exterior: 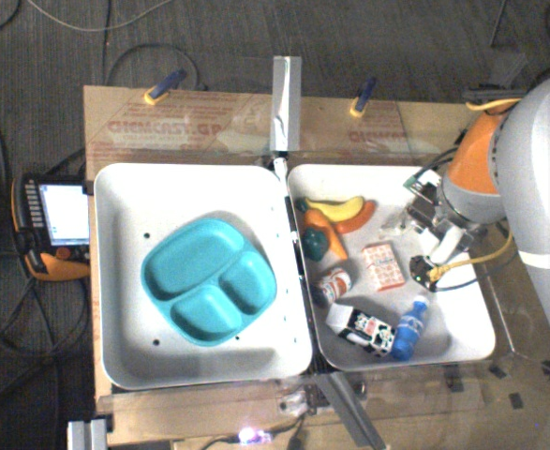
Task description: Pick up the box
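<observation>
Bench carries two white bins. The grey arm reaches over the right bin; its pincer hangs near the far right wall, and I cannot tell if it is open or closed. The left bin holds a teal divided plate. The box, small with red print, lies flat in the right bin's middle, between a banana and a blue bottle.
</observation>
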`<move>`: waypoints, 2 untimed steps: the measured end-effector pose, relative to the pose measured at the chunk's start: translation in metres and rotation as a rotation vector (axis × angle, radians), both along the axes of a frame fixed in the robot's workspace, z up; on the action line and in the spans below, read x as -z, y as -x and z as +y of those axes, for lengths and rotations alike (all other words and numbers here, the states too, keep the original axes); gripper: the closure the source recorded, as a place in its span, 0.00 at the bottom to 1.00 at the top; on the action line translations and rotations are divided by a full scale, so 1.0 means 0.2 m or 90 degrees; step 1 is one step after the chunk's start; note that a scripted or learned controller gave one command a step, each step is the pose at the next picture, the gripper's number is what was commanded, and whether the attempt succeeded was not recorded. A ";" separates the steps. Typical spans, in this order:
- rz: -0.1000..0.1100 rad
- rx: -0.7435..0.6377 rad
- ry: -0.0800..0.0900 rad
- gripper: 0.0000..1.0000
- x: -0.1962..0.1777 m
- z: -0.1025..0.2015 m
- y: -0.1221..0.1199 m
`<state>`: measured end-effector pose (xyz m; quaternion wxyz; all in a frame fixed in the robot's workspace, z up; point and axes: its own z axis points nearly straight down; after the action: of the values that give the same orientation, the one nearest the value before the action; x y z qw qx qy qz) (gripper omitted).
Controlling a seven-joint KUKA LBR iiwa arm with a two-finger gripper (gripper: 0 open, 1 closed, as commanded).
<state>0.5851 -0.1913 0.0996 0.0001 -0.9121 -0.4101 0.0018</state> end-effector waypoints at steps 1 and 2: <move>0.000 0.027 0.001 0.00 -0.45 -0.11 -0.14; 0.000 -0.061 -0.001 0.00 0.04 0.03 0.01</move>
<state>0.5822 -0.1862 0.0925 0.0009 -0.8915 -0.4530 0.0013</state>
